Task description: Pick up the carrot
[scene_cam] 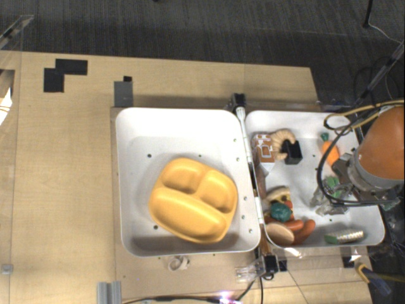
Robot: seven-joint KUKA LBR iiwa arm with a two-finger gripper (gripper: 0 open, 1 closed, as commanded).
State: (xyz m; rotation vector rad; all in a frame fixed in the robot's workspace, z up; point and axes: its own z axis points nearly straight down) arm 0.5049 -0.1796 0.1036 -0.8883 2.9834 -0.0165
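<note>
Nearest, along the six o'clock edge of the right-hand shallow white bin [373, 230], lie a silvery-green cylinder [345, 236], a red sausage-shaped toy [305, 227] and a beige rounded piece [279, 234], with a teal lump [282, 212] just beyond them. Slightly farther in, the two-finger gripper [330, 200] hangs low over the bin floor beneath the grey arm with its orange band [387, 143]. Cables and metal parts crowd it, so I cannot tell whether it is spread or pressed together.

The small orange carrot [329, 151] lies at about twelve o'clock from the gripper, near but apart from it, in the far half of that bin. It is short, bright orange and partly crossed by a black cable loop [321, 163]. A small green bit [324, 136] sits at its far end.

At nine o'clock, the left-hand white bin [136, 132] holds a large lobed yellow pepper-like toy [193, 198] on the pale wooden worktop [57, 201].
</note>
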